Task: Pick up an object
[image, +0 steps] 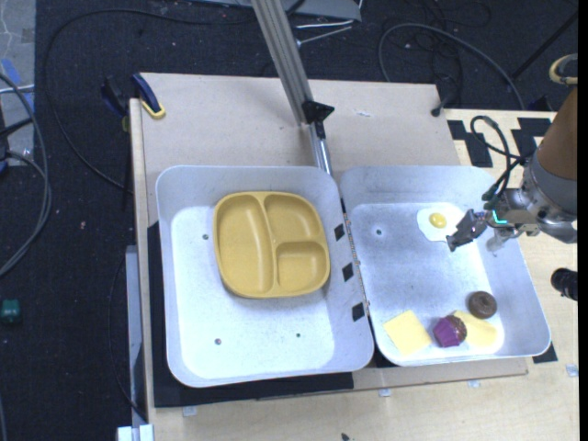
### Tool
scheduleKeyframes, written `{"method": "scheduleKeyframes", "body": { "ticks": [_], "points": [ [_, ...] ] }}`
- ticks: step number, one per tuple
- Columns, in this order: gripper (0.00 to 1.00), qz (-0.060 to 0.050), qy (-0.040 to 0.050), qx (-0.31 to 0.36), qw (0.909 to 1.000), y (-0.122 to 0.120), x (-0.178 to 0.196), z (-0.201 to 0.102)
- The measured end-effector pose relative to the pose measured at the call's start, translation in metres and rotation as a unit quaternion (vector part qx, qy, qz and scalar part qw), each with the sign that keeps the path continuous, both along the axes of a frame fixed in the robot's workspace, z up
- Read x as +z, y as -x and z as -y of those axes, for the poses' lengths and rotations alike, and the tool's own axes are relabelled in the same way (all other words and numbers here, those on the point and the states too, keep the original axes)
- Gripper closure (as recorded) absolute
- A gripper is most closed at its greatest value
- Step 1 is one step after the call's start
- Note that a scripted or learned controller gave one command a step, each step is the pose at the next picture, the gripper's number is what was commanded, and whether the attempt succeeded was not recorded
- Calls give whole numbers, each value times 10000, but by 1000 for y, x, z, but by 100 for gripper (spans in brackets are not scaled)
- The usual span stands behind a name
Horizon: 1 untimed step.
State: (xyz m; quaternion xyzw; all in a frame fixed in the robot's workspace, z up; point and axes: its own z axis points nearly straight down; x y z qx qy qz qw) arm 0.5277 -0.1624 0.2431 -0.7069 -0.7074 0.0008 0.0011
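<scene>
Bench (230, 122) is bare tan board at the far side, with a blue-and-yellow clamp (147, 96) at its far left corner. A metal pole (287, 49) slants down from the top to the gap between the bins.

Left bin (184, 338): a yellow divided plate (272, 243) sits in its far half, nearer the right wall, three compartments, nothing in them. Black clips (349, 269) run along the seam where the two bins meet.

Right bin (404, 255): a fried-egg toy (435, 220) lies near the far wall, about mid-width. Along the near wall, left to right: a pale yellow square slice (407, 332), a purple lump (449, 331) just beside it, then another yellow piece (482, 333) touching the purple lump's right side. A brown donut-like piece (481, 304) lies just behind that yellow piece, near the right wall. No single pick target marked; all candidates are in this bin.

Gripper (467, 232) is over the far right part of the right bin, just right of the egg and well apart from the near-wall group. The dark fingers point left toward the egg; cannot tell whether they are spread or closed. Nothing seen between them. The arm (559, 154) comes in over the bin's right wall, a cable looping above the wrist.
</scene>
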Motion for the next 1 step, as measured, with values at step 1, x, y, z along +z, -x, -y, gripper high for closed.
{"method": "scheduleKeyframes", "body": {
  "ticks": [1],
  "points": [
    [0,10,2,2,10000,-1,1,0]
  ]
}}
